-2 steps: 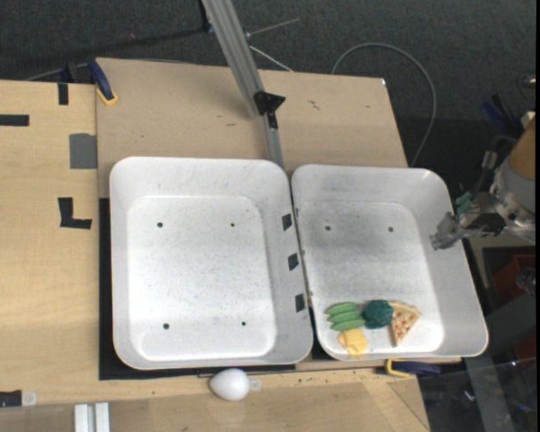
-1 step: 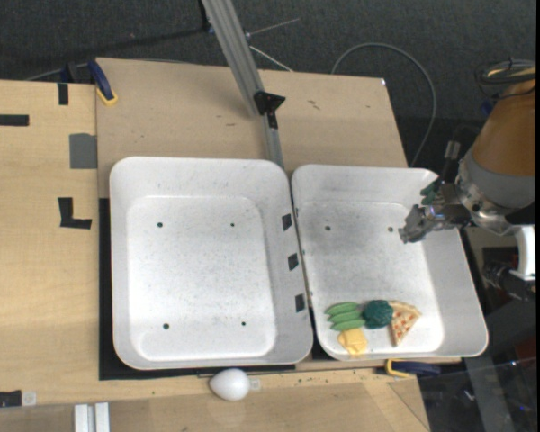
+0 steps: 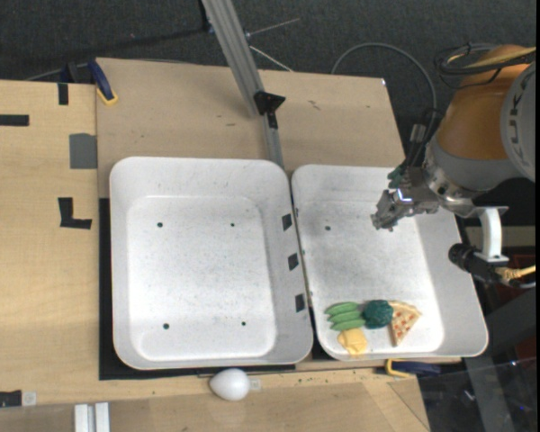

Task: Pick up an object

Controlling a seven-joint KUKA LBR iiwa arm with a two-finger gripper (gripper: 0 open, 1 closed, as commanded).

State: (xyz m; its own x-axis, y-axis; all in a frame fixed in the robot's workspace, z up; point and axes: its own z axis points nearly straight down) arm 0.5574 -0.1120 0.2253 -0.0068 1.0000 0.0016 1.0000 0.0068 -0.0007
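While the gripper (image 3: 387, 216) hangs over the upper part of the right bin (image 3: 360, 259), the things it might pick up lie bunched well away from it, toward the near edge of the view: a green piece (image 3: 344, 314), a dark green lump (image 3: 376, 312), a yellow piece (image 3: 353, 340) and a pizza slice (image 3: 402, 322). All four sit close together, touching or nearly so, in the near corner region of that bin, and from the gripper they lie straight down the picture and only slightly to its left. Whether its fingers are spread or closed cannot be told at this size; nothing can be made out between them. The green piece runs lengthwise across the bin, roughly parallel to the near wall, while the pizza slice points its tip down toward that wall. Bare bin floor fills the stretch between the gripper and the cluster, so the approach looks unobstructed. Room is tighter at the far end of the move: the yellow piece and the slice rest just beside the near rim, and the close packing leaves little gap for a finger to slip between neighbours. The left bin (image 3: 198, 259) lies well off to the gripper's left, and a white ball (image 3: 229, 384) rests on the bench outside both bins.
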